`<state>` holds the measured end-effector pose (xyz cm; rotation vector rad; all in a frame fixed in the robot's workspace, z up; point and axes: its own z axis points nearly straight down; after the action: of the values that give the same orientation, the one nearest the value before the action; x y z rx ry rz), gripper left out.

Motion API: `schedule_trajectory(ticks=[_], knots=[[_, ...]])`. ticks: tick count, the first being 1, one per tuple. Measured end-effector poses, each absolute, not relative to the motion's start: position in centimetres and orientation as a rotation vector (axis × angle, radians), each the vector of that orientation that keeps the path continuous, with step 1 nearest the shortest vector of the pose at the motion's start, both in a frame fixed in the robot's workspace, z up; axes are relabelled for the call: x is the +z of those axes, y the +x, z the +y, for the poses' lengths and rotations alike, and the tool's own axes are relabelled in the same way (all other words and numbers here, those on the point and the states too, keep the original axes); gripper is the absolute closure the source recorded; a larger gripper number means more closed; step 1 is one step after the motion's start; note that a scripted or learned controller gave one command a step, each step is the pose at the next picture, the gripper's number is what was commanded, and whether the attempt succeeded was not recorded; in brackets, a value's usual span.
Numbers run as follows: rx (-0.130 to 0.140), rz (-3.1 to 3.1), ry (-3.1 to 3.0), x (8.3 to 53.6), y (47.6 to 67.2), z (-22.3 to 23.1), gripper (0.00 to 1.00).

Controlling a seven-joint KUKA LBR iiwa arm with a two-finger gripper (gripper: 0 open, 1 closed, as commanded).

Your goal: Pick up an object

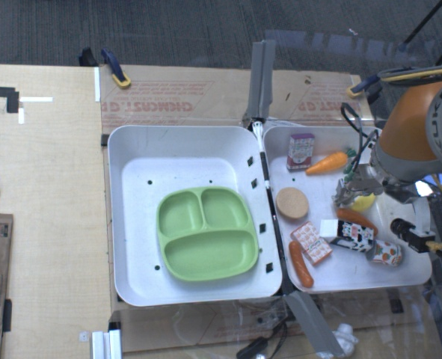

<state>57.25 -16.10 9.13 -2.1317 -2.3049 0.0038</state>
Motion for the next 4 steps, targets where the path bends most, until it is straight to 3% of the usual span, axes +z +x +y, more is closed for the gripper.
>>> schedule_trajectory(ticks=[1,2,3,4], knots=[[0.000,-2.198,-2.246,9.2,57.1,-17.5,0.00],[0.002,-2.223,-2.219,9.2,54.3,-16.6,0.00],[0.003,-2.195,-2.245,9.1,53.2,-12.1,0.00],[0.002,-2.335,-2.102,9.2,63.2,-11.1,0.00]])
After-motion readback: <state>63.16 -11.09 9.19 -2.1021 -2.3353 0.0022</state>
